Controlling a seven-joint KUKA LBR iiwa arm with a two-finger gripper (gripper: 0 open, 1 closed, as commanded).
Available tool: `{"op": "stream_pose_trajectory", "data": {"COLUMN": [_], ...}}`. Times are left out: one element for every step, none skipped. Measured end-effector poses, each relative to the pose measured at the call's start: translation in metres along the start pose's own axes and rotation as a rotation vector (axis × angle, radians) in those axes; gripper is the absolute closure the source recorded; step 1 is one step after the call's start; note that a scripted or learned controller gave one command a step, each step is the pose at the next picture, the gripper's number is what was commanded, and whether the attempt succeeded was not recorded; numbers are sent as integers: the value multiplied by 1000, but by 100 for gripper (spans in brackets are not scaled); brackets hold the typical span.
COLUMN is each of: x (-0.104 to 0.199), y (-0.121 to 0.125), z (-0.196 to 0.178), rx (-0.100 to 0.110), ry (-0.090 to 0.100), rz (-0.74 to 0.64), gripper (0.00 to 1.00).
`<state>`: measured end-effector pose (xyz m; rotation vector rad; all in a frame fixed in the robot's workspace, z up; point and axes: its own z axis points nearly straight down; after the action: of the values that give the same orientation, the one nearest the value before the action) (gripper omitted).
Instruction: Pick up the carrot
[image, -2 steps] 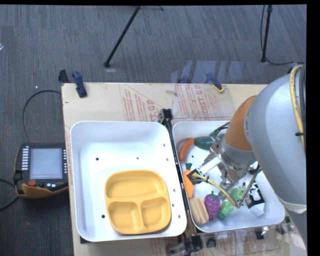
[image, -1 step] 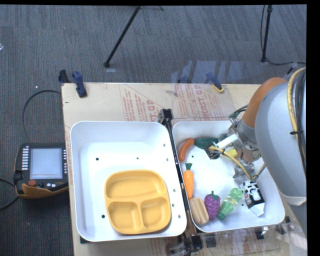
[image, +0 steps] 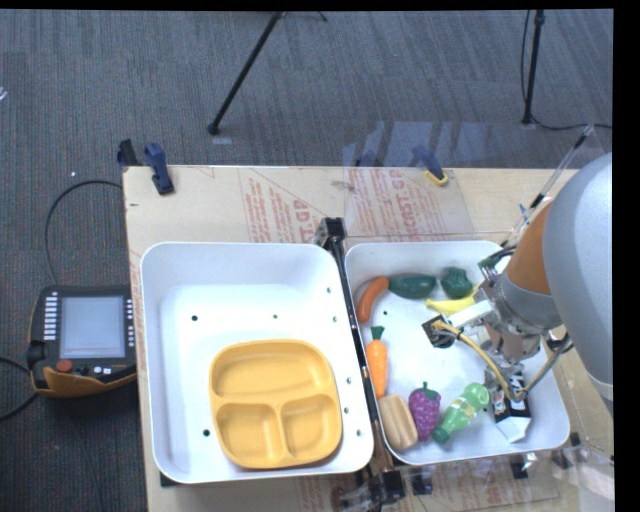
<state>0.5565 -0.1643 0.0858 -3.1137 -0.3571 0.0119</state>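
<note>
Carrot (image: 377, 365): lay in right bin (image: 455, 452) by its left wall, long axis running near-to-far, green top at far end. My gripper (image: 508, 388): over bin's right side; grip state undeterminable. Table (image: 275, 200) lettering unreadable.

We see a bulky grey arm (image: 600, 270) with an orange band (image: 535, 255) above the wrist, yellow cables (image: 480, 350) looping beneath, and a dark gripper (image: 505, 390) below.

carrot (image: 376, 366) – right bin (image: 545, 432), 9 o'clock wall | gripper (image: 507, 393) – 3 o'clock of it, above bin floor | yellow tray (image: 275, 402) – left bin (image: 165, 300)
</note>
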Motion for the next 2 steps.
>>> {"op": "stream_pose_trajectory", "data": {"x": [51, 49], "y": [-81, -81], "z": [0, -9], "rx": [1, 6], "ry": [3, -4], "rz": [-60, -63], "gripper": [0, 100]}}
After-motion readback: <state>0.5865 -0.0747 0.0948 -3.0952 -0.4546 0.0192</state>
